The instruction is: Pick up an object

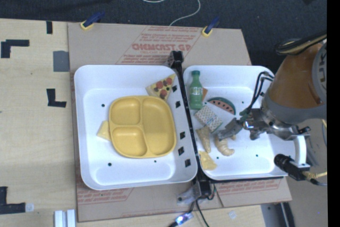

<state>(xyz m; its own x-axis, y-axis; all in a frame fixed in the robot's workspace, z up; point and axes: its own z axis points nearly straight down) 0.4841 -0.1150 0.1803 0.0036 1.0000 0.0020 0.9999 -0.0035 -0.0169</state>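
One cam overhead, slanted, both bins (pixel 85 114).

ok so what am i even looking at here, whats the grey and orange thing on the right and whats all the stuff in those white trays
The grey and orange thing is a robot arm, reaching in from the right. The picture comes from one fixed camera above the bench, looking down at a slant.

At the arm's end is a two-finger gripper, low over the right shallow white bin. I cannot tell whether it has hold of anything.

That bin holds a small green plastic bottle, a toy watermelon slice, a pale checked packet and some tan toy food pieces.

The left white bin holds a yellow divided plate, with a toy pizza slice near its top right.

Its job is to pick one thing up.
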